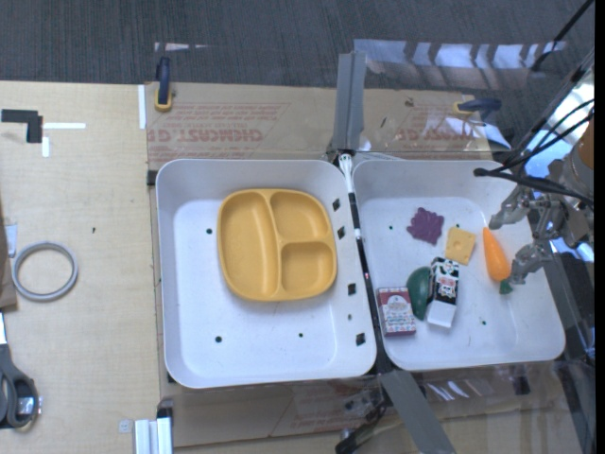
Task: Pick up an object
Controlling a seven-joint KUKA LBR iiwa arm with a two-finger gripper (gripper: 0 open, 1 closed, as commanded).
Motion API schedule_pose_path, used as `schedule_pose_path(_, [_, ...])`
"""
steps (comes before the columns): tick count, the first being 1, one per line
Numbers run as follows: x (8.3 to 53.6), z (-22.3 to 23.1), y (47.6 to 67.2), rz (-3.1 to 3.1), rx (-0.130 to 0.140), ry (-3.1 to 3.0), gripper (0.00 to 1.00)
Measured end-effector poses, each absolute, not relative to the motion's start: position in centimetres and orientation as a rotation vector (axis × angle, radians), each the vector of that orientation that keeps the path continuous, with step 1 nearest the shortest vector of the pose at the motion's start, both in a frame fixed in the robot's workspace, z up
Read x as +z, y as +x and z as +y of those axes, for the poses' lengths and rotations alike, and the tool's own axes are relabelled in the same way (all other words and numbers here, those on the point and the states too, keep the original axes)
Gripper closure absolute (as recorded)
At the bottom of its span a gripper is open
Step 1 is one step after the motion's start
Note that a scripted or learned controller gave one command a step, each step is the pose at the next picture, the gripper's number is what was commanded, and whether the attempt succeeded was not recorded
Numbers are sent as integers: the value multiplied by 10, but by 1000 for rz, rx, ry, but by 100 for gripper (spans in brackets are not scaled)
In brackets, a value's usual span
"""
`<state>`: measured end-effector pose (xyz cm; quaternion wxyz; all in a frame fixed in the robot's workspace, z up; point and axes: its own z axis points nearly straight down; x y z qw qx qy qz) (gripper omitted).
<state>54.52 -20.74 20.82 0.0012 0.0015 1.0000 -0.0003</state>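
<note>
My gripper [518, 244] is hovering over the right bin [529, 343], fingers spread apart and holding nothing. The carrot [495, 254] is lying just beside them, perhaps touching one.

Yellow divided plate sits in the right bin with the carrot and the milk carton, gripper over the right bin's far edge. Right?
Not quite. The camera view shows the yellow divided plate alone in the left bin. The carrot and the milk carton do lie in the right bin, and the gripper is over that bin's right side, beside the carrot.
</note>
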Motion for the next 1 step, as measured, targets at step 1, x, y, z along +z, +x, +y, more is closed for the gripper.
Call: schedule_pose_path(1, [183, -222, 552, 3066, -2, 678, 0])
